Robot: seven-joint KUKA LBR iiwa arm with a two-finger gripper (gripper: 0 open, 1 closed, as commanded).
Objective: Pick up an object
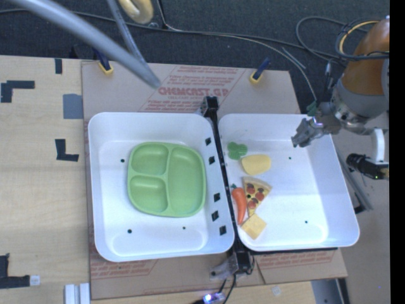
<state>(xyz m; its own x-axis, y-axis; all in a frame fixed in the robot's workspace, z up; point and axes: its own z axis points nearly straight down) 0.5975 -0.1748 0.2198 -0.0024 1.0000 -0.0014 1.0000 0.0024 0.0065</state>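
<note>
Five small toy foods lie clustered against the left wall of the right bin (335,189), beside the divider: a green piece (237,149) at the top, a pale yellow lump (255,164) just below and right of it, a pizza slice (255,192) beneath that, an orange carrot (239,206) touching the slice's left edge, and a yellow cheese wedge (254,227) at the bottom; any of them would serve as the object to lift, though the pale yellow lump looks the best choice, since it sits a little apart from its neighbours and is rounded enough to be pinched from above; the carrot and pizza slice lie too close together for a clean grasp; the gripper (304,135) hovers over the upper right part of the same bin, well apart from the cluster, carrying nothing, and whether it is spread or closed cannot be told from this angle; a good approach would likely travel left across the bin, centre over the lump, then descend straight; the left bin (101,170) holds a green divided plate (167,179).
</note>
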